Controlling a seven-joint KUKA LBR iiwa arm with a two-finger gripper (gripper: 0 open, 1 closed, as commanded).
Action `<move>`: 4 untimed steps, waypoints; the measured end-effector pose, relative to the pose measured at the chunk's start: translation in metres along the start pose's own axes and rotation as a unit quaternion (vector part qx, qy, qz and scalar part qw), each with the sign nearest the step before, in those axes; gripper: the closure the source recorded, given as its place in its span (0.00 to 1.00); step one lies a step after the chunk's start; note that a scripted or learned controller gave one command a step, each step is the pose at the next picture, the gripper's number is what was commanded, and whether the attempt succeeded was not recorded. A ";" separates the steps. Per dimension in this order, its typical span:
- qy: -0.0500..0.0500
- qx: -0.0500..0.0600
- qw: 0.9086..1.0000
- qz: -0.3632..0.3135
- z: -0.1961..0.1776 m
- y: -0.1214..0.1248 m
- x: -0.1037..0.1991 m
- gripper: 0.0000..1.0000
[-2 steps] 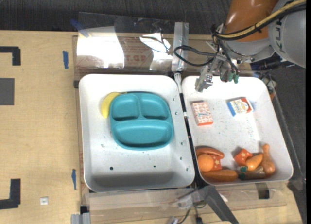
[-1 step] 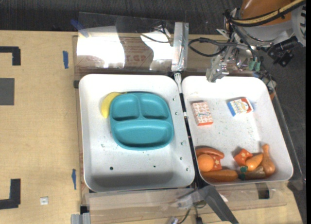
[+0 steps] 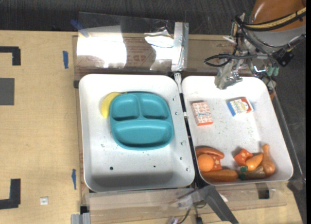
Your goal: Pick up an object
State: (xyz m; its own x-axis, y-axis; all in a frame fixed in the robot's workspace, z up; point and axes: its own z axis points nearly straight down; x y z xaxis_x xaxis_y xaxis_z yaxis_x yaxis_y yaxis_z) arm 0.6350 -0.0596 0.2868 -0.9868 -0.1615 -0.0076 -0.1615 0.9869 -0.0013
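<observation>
From above, the gripper (image 3: 228, 79) hovers at the right bin's (image 3: 279, 126) twelve o'clock rim; I cannot tell its fingers' state, and it carries nothing visible. Nothing is picked yet: two small cartons (image 3: 202, 112) lie mid-bin, toy food (image 3: 233, 164) crowds six o'clock.
</observation>
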 end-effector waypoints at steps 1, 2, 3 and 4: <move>-0.001 -0.001 0.999 -0.042 0.004 0.033 -0.039 1.00; -0.002 0.002 0.997 -0.080 -0.014 -0.033 -0.028 1.00; 0.002 -0.002 0.997 -0.073 0.054 0.026 -0.037 1.00; -0.003 0.001 0.986 -0.168 0.017 -0.031 -0.029 1.00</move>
State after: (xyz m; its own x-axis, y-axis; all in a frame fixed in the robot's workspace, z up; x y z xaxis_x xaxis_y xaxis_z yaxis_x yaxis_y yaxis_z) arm 0.6686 -0.0854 0.2701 -0.8773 -0.4798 -0.0117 -0.4797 0.8774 -0.0066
